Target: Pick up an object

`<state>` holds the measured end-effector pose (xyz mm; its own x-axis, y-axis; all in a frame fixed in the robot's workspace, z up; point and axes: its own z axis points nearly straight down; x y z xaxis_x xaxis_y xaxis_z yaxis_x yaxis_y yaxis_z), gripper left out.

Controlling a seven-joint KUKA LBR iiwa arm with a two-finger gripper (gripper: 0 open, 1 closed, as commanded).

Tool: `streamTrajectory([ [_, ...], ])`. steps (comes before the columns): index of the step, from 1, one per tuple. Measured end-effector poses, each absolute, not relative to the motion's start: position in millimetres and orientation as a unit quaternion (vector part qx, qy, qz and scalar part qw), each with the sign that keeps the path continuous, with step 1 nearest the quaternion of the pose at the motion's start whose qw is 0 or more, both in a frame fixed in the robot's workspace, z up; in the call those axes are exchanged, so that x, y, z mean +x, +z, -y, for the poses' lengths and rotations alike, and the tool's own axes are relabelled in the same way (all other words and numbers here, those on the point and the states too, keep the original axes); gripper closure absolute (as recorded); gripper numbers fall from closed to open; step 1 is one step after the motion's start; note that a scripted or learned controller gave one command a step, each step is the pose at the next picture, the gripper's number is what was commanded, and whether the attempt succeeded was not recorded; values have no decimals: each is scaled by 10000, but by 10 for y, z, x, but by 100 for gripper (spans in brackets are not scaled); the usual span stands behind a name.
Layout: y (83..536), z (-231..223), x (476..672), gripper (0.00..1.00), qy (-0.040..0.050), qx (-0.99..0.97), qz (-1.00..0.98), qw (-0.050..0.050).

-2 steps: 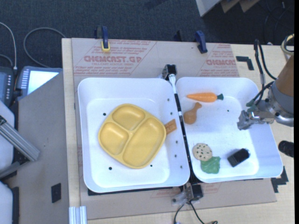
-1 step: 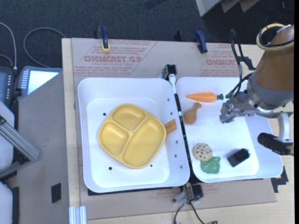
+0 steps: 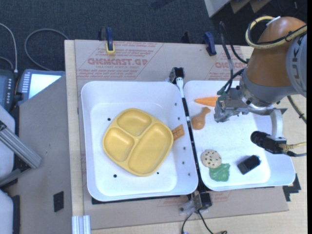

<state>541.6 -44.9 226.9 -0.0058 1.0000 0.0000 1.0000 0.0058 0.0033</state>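
hand [image 3: 223, 112]: low in right bin [image 3: 273, 177], can't tell if spread or pinching
targets: toy drumstick [image 3: 200, 119] just left of hand, carrot [image 3: 206, 101] just beyond; nearest picks
cookie [image 3: 211, 158]: well below hand

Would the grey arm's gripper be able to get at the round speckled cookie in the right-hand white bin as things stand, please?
Probably yes. The round speckled cookie lies uncovered, touching only the green piece at its lower edge, and the gripper hangs above the same right-hand white bin with nothing between them.

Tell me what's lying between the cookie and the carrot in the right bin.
In the camera view, the tan drumstick-shaped toy lies between the cookie and the carrot, with bare white floor of the right bin on either side.
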Motion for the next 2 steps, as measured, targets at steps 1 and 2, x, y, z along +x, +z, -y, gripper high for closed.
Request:
streamTrajectory([
  [1,2351,-39,5486,100,13,7051,-7091,7],
  [2,2379,-486,5575,100,13,7052,-7090,8],
])
